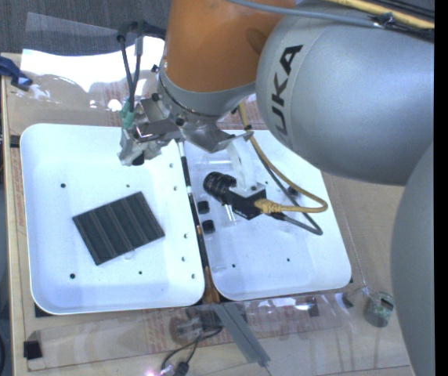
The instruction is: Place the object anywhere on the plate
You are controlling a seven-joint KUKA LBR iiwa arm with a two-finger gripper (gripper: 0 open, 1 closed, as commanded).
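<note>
A dark ribbed plate (pixel 119 227) is seen lying flat in the left bin (pixel 44 155), toward the seven o'clock part of the view, set at a slant to the bin's walls. The gripper (pixel 134 149) is held over the same bin's upper right portion, at about one o'clock from the plate and well apart from it. A small green piece (pixel 128 117) is visible just above the gripper; whether it is the object to be placed or a fitting of the tool cannot be told, and whether anything is held cannot be told either, since the gripper's working end is too small and cluttered to be read. If that piece is the object, it is judged to be light and rigid, and a pinch across its narrow sides would probably be safest. In the right bin (pixel 310 265) a black camera-like unit (pixel 232 194) with a yellow-ended cable (pixel 294 207) is seen, at three o'clock from the plate.
</note>
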